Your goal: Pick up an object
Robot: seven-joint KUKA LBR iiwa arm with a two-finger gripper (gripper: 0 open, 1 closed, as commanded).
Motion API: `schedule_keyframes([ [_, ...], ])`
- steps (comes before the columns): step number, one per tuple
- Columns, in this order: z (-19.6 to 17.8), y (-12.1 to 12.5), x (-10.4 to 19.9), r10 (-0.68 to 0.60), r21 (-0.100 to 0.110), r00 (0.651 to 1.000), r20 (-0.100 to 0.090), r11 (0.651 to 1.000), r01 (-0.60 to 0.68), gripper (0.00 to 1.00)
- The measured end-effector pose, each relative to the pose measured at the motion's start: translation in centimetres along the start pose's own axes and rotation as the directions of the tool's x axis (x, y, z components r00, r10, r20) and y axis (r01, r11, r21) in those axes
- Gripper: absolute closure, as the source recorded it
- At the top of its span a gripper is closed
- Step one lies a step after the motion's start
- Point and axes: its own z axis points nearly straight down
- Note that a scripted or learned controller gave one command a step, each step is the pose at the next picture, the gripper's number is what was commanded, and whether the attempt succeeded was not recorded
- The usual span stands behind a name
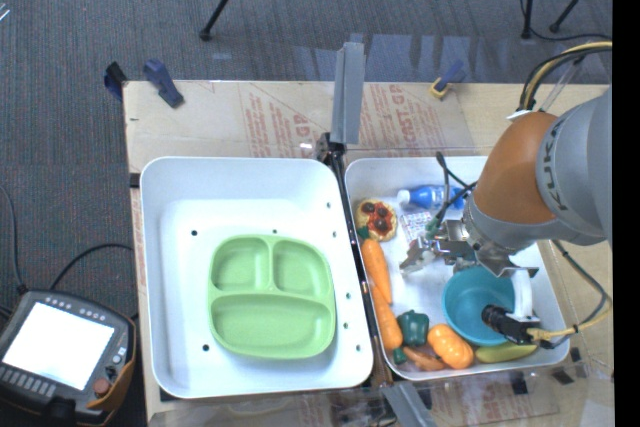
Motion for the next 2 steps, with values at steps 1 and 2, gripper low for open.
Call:
schedule_keyframes([
  [1, -0.35, 8.22, -2.42, 0.075, -0.007, 0.997, 0.003, 0.997, -0.075, 0.00],
  [2, -1.27, 8.18, -2.30, 0.071, -0.004, 0.997, 0.003, 0.997, -0.071, 1.00],
])
